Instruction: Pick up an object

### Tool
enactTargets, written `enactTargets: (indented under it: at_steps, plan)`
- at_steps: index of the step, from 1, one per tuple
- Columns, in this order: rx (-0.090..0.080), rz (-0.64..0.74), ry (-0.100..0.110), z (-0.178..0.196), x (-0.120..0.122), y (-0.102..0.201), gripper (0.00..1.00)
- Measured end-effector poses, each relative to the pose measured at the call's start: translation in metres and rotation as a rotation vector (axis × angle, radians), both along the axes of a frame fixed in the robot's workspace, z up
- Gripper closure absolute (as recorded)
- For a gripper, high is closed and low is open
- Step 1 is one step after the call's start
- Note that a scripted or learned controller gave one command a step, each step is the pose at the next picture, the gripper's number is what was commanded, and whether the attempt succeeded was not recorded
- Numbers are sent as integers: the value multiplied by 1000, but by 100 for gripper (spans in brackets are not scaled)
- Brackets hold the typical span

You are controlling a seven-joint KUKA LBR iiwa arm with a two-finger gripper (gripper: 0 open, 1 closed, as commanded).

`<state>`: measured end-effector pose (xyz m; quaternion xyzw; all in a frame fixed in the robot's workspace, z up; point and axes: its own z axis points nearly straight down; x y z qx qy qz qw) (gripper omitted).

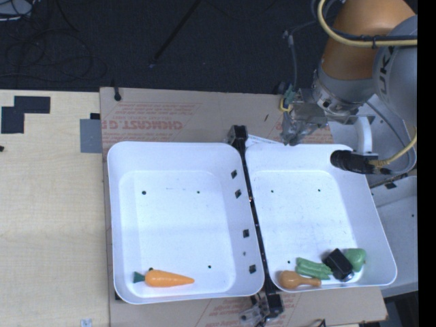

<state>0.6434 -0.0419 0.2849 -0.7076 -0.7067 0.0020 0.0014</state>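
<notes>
A toy carrot [169, 278] lies at the lower left of the left bin [122, 216]. In the right bin's [368, 210] lower right corner cluster a tan piece [298, 281], green pieces [313, 268] and a black block [338, 263]. The gripper [294, 136] hangs over that bin's upper rim; whether its jaws are parted cannot be told.

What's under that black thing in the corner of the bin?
The black block lies on top of green toy vegetables, with another green piece beside it in the right bin. The parts of the green toys beneath it are covered, so their full shapes cannot be seen.
</notes>
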Motion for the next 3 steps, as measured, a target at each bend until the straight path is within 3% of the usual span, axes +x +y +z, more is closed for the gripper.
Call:
enactTargets:
  at_steps: [1,2,3]
  plan:
    - [1,4,-7,46,1,29,100]
    - [1,4,0,22,0,60,100]
    - [2,7,-2,18,0,123,100]
